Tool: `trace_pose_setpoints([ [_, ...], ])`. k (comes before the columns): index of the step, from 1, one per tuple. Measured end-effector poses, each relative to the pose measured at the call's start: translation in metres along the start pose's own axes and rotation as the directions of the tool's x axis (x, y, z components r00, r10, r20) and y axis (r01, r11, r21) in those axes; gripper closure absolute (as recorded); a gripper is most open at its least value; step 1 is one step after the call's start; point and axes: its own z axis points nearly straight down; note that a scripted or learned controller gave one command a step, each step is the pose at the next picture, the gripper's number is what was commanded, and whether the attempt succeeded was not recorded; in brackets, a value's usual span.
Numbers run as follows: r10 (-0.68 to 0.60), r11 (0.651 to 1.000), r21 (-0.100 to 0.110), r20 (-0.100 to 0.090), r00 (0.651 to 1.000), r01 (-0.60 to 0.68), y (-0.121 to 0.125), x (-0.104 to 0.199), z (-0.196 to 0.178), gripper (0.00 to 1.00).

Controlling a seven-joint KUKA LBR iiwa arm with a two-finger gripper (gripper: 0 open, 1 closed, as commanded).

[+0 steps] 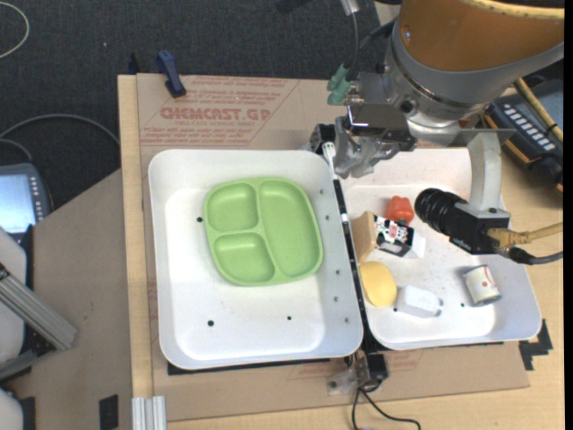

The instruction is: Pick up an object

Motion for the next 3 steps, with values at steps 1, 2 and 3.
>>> trace_pose_setpoints([
  [1,-0.01,1.0,0.014,0.002,1.0,0.01,0.012,0.031,0.041,1.0],
  [2,-0.012,1.0,0.018,0.003,1.0,0.012,0.012,0.07,0.114,1.0],
  [3,-0.009,1.0,-0.003,-0.004,1.0,0.009,0.002,0.048,0.012,1.0],
])
